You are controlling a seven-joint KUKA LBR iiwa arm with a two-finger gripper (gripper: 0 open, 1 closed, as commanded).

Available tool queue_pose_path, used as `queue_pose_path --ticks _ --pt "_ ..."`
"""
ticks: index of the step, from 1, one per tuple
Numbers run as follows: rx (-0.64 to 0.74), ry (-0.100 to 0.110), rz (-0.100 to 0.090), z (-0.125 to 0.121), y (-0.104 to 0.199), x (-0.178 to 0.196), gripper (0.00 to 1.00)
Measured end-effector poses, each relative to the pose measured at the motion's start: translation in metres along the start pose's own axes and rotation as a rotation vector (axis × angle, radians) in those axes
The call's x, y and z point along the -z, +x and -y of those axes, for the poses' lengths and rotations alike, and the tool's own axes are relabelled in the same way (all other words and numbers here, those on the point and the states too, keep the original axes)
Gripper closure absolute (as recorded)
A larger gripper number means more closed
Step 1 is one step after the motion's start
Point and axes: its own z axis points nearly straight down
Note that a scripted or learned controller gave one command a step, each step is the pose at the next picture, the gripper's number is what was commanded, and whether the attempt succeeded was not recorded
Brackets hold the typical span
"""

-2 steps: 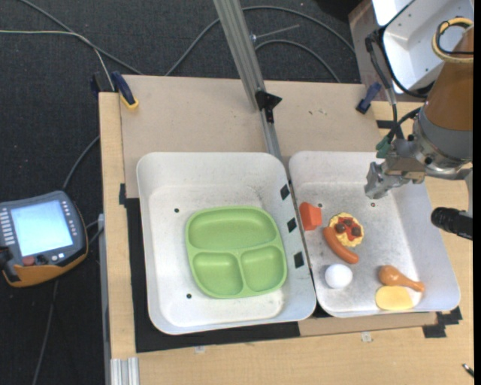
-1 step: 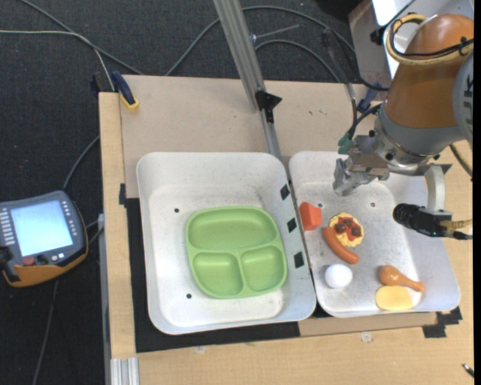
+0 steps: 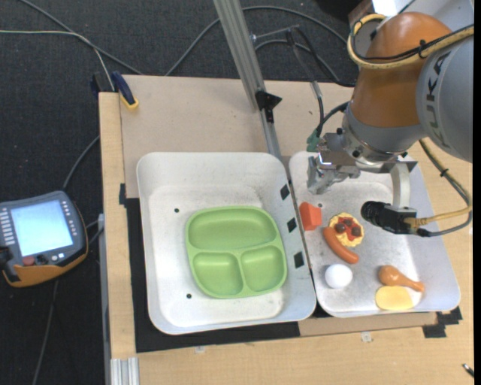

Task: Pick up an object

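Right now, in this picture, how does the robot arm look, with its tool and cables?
The arm is grey and rounded, with a wide glossy orange band above the wrist. Part of a dark letter marking shows on the grey shell at the right edge. The tool under the wrist is a compact metal-grey block. Black cables run beside it, and a yellowish cable loops over the orange band.

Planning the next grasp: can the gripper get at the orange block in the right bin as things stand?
Probably yes. The gripper hangs over the right bin, just above the orange block, with bare bin floor between them. The sausage lies close below the block and could crowd a finger.
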Motion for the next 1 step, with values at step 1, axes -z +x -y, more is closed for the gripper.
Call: queue_pose_path --ticks 1 --pt "-0.001 0.003 0.000 -0.0026 0.0467 -0.0279 1.00"
